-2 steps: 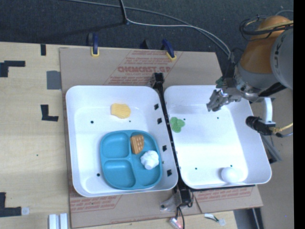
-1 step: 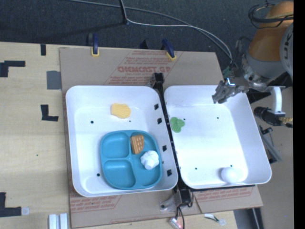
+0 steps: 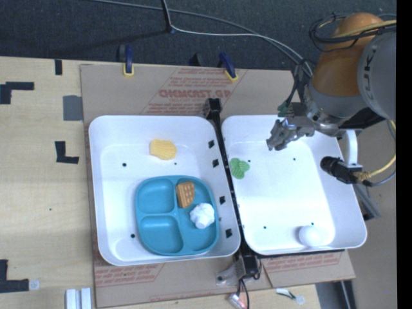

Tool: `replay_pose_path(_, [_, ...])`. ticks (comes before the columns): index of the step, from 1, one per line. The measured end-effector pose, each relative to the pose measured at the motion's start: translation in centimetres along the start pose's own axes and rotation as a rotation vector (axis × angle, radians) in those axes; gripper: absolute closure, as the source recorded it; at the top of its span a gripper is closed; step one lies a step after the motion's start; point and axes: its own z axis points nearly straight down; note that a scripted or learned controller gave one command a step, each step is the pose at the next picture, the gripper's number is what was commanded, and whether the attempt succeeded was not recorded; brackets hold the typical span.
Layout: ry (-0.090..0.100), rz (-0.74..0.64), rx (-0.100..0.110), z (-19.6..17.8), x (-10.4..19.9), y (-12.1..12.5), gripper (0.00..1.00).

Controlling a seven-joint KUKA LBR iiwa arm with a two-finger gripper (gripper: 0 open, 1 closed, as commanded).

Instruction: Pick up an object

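Arm over right bin, nothing gripped.
Two-finger gripper hangs above the right shallow white bin, fingers parted, released. Small green leafy object lies at that bin's left wall; white ball near edge. Left bin: blue compartment tray, yellow piece.

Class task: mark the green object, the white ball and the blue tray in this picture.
green object [image 3: 239,168], camera view, its middle.
white ball [image 3: 313,235], camera view, its top.
blue tray [image 3: 156,199], camera view, bare upper-left compartment.
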Motion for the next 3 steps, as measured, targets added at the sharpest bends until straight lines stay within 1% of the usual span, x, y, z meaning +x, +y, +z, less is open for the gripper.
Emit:
replay_pose_path(1, [0.0, 0.0, -0.001, -0.6, 4.7, -1.6, 1.0])
replay_pose_path(2, [0.0, 0.0, 0.001, 1.0, 9.9, -2.6, 1.0])
replay_pose_path(3, [0.0, -0.001, 0.0, 0.9, 15.2, -4.6, 1.0])
